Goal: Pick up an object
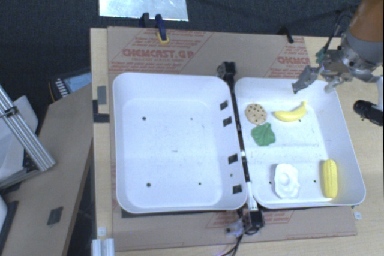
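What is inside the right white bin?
Inside the right bin lie a cookie, a banana, a green leaf, a white egg and a corn cob. Nothing covers them.

Grey arm (pixel 366 39) with a broad orange-brown band just above the wrist. Below the band, a pale grey ring, then a lighter metallic wrist block with small teal-green patches on its near side. Thin dark cable running along the arm's left edge to the wrist. Two-finger gripper (pixel 317 82) at the end, with two slim grey fingers (pixel 302 82), darker at the tips. Finer markings and screws too blurred to tell.
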`<state>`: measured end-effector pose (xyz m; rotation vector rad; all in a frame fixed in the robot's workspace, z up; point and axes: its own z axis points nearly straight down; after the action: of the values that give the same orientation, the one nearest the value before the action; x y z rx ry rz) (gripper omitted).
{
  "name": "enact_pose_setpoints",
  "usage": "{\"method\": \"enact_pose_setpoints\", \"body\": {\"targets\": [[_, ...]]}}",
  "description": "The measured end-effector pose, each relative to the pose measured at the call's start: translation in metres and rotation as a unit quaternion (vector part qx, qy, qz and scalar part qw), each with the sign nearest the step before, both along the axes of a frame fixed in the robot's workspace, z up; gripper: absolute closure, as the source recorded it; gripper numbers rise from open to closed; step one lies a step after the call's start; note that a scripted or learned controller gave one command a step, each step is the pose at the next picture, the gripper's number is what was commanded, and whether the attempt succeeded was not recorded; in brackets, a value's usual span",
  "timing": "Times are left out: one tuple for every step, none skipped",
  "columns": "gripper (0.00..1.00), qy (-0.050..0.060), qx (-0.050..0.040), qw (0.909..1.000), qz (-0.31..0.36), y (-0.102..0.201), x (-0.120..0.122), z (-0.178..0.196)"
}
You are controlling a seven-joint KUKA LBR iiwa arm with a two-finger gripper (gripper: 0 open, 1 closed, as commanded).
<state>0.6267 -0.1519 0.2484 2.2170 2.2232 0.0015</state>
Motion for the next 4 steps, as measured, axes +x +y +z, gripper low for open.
{"method": "enact_pose_setpoints", "body": {"targets": [[1.0,-0.002,-0.0002,1.0,0.002,0.0,0.001,0.011],[1.0,0.001,0.0008,1.0,-0.002,0.011,-0.08,0.042],[1.0,-0.001,0.0021,1.0,0.006,0.106,-0.087,0.066],[1.0,-0.002,-0.0011,1.0,-0.004,0.038,-0.131,0.101]]}}
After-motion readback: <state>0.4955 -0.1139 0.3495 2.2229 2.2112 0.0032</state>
